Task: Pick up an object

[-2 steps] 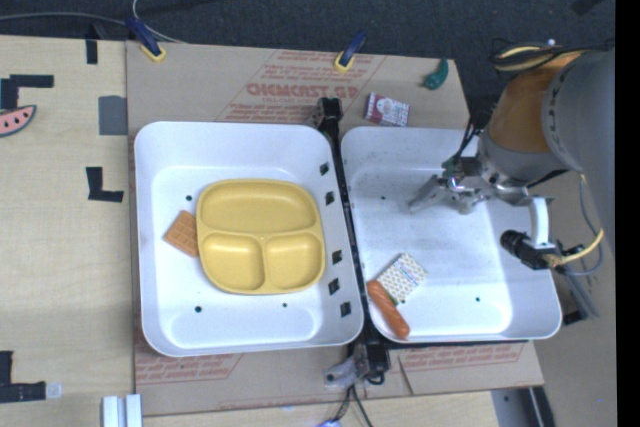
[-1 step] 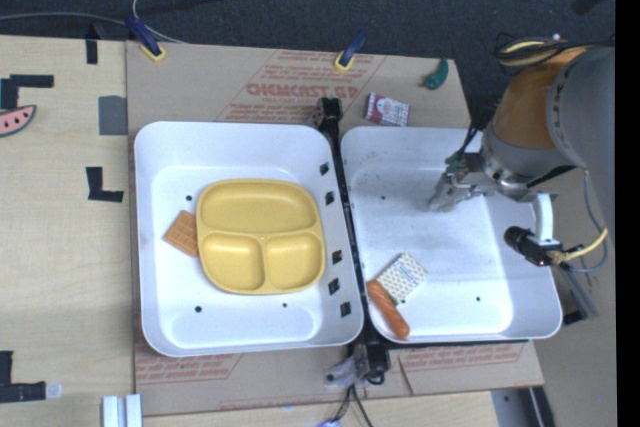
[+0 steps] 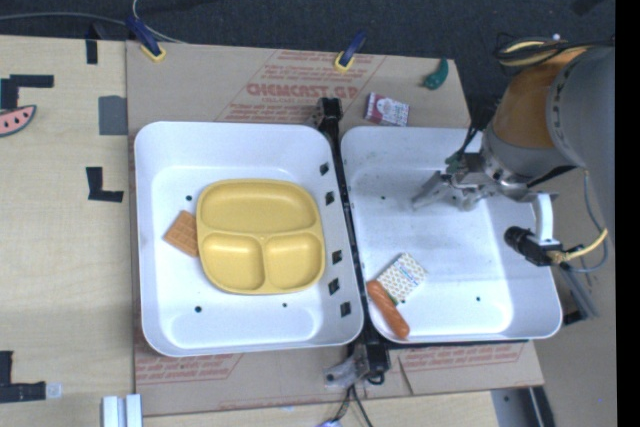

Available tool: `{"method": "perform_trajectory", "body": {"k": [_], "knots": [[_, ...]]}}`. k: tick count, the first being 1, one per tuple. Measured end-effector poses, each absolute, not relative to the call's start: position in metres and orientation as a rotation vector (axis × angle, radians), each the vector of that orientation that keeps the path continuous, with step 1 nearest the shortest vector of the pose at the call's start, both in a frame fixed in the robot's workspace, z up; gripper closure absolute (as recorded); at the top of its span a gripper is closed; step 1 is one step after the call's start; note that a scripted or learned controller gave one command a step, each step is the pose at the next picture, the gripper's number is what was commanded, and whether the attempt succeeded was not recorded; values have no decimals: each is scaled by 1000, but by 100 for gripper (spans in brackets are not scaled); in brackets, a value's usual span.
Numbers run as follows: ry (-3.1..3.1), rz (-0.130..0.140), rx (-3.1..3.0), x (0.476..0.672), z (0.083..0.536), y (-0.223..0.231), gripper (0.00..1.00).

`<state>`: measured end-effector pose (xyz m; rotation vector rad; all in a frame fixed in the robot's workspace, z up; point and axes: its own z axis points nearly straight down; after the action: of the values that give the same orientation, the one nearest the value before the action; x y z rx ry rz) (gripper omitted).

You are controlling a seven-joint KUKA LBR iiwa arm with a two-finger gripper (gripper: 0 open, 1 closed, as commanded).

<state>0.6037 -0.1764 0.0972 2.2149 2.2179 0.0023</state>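
Camera view, hand (image 3: 432,195) above-right of packet (image 3: 401,277)

Yellow tray (image 3: 262,236) in a white bin (image 3: 160,155), colours around it

Tan brown wafer (image 3: 182,234) at the tray's left; right of the tray, a second white bin (image 3: 450,147) with an orange carrot (image 3: 389,309) and a white packet (image 3: 402,277) patterned in small dots.

Yellow tray (image 3: 262,237) hides most of the brown cracker (image 3: 182,234)

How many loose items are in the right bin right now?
2: a small patterned packet near the front-left of the right bin, and an orange carrot-like piece just in front of it. Anything under the arm may be hidden.
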Motion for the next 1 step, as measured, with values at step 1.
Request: {"method": "perform_trajectory", "body": {"k": [1], "knots": [[2219,2,2216,603,106,-176,100]]}}
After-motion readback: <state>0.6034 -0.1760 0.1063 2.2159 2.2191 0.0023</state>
